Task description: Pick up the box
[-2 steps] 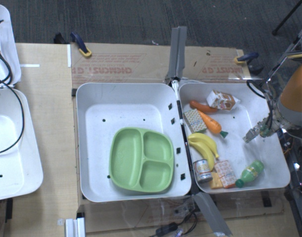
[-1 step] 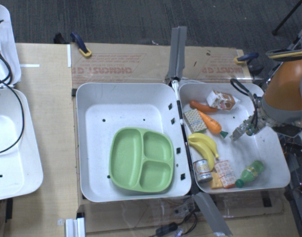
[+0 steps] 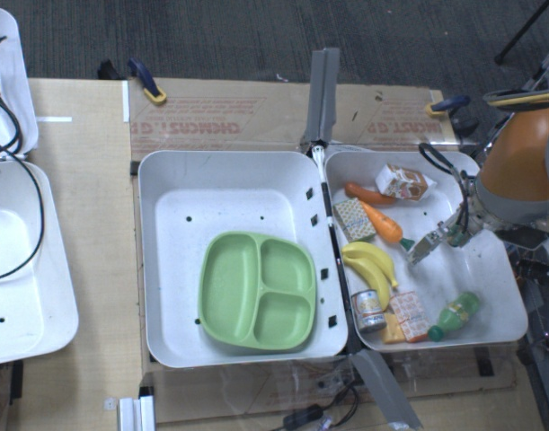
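Reaching in from the right, the gripper [image 3: 424, 248] was seen low over the right bin [image 3: 503, 268], near its middle. Its jaws were judged to be only narrowly apart, and nothing was seen held between them.

Two candidates for the box were noted. A small carton [image 3: 403, 183] with red and white print lay at the far end of that bin, just beyond a carrot [image 3: 378, 212]. A flatter pink packet [image 3: 407, 313] lay at the near end, between a small can [image 3: 368, 311] and a green bottle [image 3: 453, 315]. The carton was taken as the likelier target, though this could not be settled.

A banana [image 3: 371, 270] and a patterned sponge [image 3: 354, 219] were also seen in the right bin, while a green divided plate [image 3: 258, 289] was seen in the left bin [image 3: 166, 196].

The approach step was judged to be in hand, with no grasp yet made. A shift toward the far end would be called for next, with the fingers spread wider and lowered around the carton's sides, clear of the carrot.
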